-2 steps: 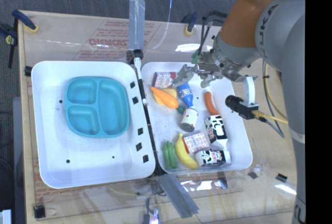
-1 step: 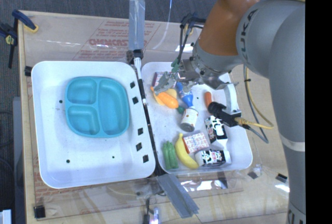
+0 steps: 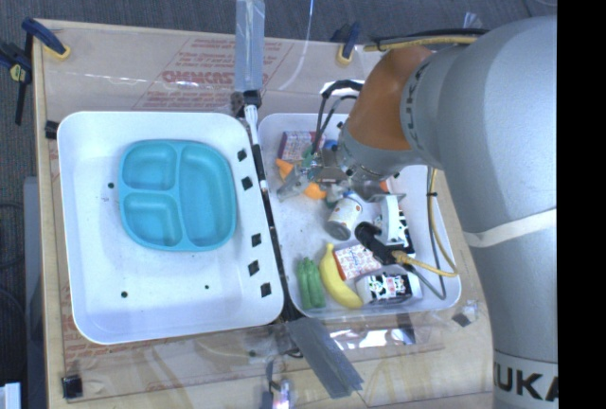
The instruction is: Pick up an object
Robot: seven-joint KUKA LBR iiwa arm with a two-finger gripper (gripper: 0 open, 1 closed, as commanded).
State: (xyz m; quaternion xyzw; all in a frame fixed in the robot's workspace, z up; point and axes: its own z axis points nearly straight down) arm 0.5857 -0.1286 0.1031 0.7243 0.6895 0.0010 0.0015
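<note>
My gripper (image 3: pixel 311 172) hangs low in the upper part of the right bin (image 3: pixel 295 303), just above an orange piece (image 3: pixel 313 191) and another orange bit (image 3: pixel 284 168). A small grey-white can (image 3: pixel 342 217) lies just below it. Nearer the front lie a yellow banana (image 3: pixel 333 278), a green pepper (image 3: pixel 310 283), a red-and-white packet (image 3: pixel 355 259) and a black-and-white carton (image 3: pixel 388 287). A colourful box (image 3: pixel 296 145) sits at the bin's far end. The arm hides much of the bin's right side.
The left bin (image 3: pixel 85 303) holds a light blue divided plate (image 3: pixel 178 193). A grey post (image 3: pixel 250 43) rises behind the ridge between the bins. Black clips dot that ridge (image 3: pixel 256 241).
</note>
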